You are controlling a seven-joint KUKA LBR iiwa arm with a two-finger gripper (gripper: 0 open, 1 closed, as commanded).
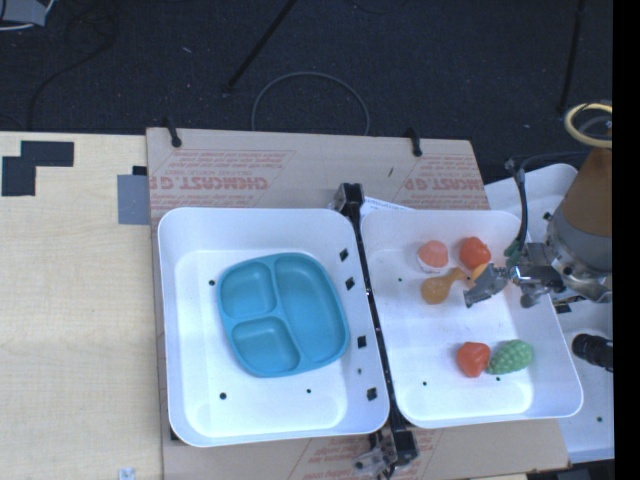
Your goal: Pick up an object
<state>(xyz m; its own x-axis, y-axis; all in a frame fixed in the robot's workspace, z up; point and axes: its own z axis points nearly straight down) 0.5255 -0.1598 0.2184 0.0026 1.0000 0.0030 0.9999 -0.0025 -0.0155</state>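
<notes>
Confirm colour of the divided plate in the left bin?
Light blue; the divided plate shows clearly in the camera view.

Two bins side by side on tabletop (70, 318). Left bin (190, 408): divided plate (282, 313) at centre. Right bin (440, 388): cup (433, 256) at 11 o'clock, tomato (474, 251) just right of it, pear (440, 287) just below cup. At 5 o'clock, pepper (474, 358) touching a bumpy fruit (511, 356) on its right. Claw (490, 286) at 2 o'clock, beside pear.

A dark carpeted floor (420, 48) with loose black cables (310, 98) lies beyond the counter's far edge. The light wood counter (70, 318) carries a brown cardboard sheet (300, 168).
</notes>
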